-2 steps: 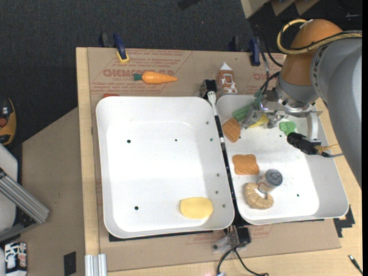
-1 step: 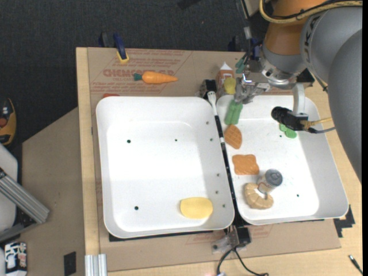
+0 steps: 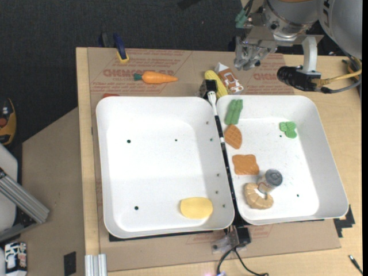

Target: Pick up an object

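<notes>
Hovering beyond the right white bin (image 3: 322,154), the metal gripper (image 3: 248,57) is seen narrow, empty; descent toward the green oblong piece (image 3: 233,111) is judged next.

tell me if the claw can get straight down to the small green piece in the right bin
Probably yes. The small green piece lies alone near the right bin's far side, with bare floor around it and nothing on top. The claw hangs above the bench beyond the bins, so it must travel over first.

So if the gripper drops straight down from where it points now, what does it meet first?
Probably the bare cardboard bench top behind the right bin, just right of the small orange-and-white packet. The gripper hangs above it; depth is unclear.
</notes>
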Motion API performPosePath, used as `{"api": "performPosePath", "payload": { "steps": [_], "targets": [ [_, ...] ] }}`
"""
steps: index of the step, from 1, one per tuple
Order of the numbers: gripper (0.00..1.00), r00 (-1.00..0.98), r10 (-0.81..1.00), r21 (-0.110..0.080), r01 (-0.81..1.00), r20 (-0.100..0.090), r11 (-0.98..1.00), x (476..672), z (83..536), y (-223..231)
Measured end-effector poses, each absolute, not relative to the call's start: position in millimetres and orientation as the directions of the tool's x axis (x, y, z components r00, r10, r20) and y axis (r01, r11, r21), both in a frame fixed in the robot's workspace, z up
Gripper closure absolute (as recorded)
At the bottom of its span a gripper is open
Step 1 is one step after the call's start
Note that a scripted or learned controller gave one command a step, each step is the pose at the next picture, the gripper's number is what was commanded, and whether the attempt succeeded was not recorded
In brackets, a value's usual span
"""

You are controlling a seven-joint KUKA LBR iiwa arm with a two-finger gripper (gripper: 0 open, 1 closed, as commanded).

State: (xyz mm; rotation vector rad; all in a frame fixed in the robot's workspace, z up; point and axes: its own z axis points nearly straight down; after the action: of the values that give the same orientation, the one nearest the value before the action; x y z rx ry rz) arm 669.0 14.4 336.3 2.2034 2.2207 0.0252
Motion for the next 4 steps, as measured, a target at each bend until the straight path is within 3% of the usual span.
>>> {"api": "performPosePath", "payload": {
  "steps": [1, 3, 4],
  "targets": [
    [1.0, -0.006, 1.0, 0.013, 1.0, 0.003, 0.006, 615.0, 421, 50],
    [1.0, -0.003, 1.0, 0.005, 1.0, 0.002, 0.003, 511.3, 480, 66],
    [1.0, -0.002, 1.0, 0.009, 1.0, 0.002, 0.002, 478.6, 523, 76]
  ]
}}
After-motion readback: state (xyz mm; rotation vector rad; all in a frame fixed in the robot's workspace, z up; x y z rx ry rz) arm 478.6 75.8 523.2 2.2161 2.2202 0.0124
